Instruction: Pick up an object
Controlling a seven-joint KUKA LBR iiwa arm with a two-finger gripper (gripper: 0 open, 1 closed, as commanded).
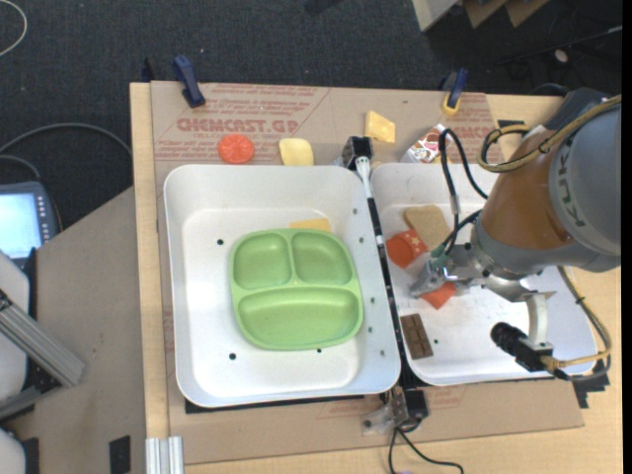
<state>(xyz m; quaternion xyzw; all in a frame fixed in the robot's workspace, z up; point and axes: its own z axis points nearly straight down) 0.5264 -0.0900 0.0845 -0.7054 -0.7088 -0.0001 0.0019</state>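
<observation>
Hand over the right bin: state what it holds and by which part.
Cannot be told: the hand sits low against a small red piece, but no grip is visible.

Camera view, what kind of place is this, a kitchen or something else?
Probably a robotics lab, not a kitchen: a grey robot arm reaches over two white bins, which sit on a board held by blue clamps, with cables trailing and toy food scattered about.

Green divided plate (294, 289) sits mid-way in the left bin (188, 265), a yellow piece (310, 226) poking out at its 12 o'clock. Up on the cardboard (158, 166) past the bin's 12 o'clock edge: an orange round thing (236, 148), a yellow block (295, 151), another yellow bit (380, 126). Blue clamps (188, 80) at 11 and 1 o'clock.
</observation>
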